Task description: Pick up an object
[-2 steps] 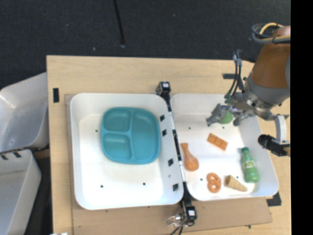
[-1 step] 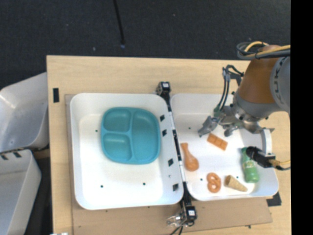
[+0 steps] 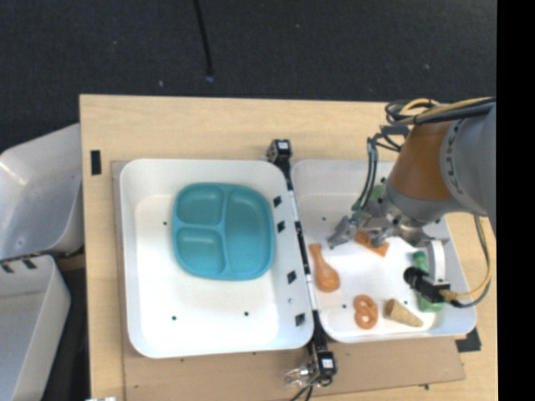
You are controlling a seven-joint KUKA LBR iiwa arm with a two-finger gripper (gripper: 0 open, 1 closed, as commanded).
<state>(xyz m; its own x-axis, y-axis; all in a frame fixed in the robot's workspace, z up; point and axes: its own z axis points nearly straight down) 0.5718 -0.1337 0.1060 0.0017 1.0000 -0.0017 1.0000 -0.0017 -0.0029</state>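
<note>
Gripper (image 3: 361,234) over, maybe touching, orange obj (image 3: 373,245)

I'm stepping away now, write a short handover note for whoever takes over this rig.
End effector: low in the right bin, beside an orange piece; grip state unclear.
Right bin also holds an orange spoon-shaped item, a pretzel, a cone and a green item.
Left bin: teal divided plate.
Done: no object seen lifted.
Left: grasp one and raise it.
</note>
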